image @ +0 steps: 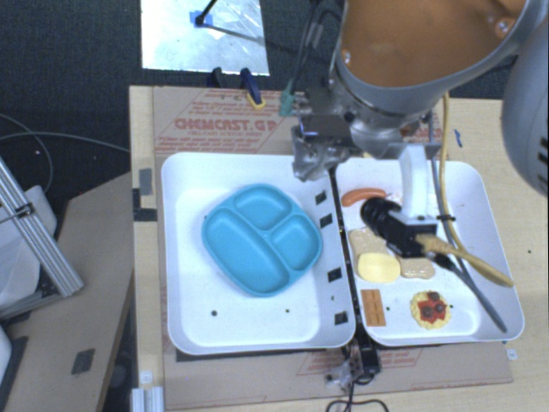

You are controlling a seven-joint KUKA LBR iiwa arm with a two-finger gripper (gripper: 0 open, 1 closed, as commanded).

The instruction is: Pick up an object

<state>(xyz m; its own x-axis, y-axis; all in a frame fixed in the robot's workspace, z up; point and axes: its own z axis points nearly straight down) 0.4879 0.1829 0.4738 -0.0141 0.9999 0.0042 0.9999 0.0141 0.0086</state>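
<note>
Sausage [364,196] lies at the right bin's [489,230] eleven o'clock; bring the gripper [319,163] squarely over it first; whether its claw is apart I cannot tell

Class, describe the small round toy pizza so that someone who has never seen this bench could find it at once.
Start at the right-hand white bin, the one crowded with toy food. Go to its near edge, towards the right corner, where the toy pizza lies flat. It is the only round piece with red and dark toppings; the orange-brown block to its left is plain and rectangular.
</note>
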